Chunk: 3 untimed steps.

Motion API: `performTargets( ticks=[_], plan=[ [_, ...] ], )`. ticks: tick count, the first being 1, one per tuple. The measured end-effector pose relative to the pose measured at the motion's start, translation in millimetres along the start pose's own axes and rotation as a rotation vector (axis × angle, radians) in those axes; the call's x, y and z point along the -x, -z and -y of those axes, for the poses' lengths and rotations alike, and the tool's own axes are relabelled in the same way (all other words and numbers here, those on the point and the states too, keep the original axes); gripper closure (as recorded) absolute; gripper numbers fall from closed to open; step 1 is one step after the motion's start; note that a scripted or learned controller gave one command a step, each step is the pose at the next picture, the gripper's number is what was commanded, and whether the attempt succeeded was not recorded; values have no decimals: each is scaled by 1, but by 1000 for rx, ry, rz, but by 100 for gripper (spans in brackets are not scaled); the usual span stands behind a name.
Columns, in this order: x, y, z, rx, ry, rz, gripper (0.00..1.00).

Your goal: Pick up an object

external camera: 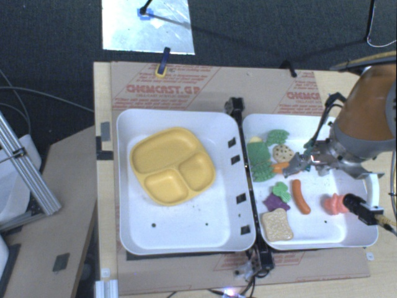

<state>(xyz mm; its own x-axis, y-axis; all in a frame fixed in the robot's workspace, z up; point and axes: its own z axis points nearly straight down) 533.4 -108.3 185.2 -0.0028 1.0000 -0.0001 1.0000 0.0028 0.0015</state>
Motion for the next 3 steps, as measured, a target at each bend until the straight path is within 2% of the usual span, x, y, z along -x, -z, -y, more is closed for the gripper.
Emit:
performTargets(
  ticks=[1, 2, 3],
  plan=[
    [3, -59, 49, -6, -4, -2, 0],
    [-23, -102, 46, 0, 2, -2, 0],
    [-21, -90, 46, 1, -1, -1, 100]
  ],
)
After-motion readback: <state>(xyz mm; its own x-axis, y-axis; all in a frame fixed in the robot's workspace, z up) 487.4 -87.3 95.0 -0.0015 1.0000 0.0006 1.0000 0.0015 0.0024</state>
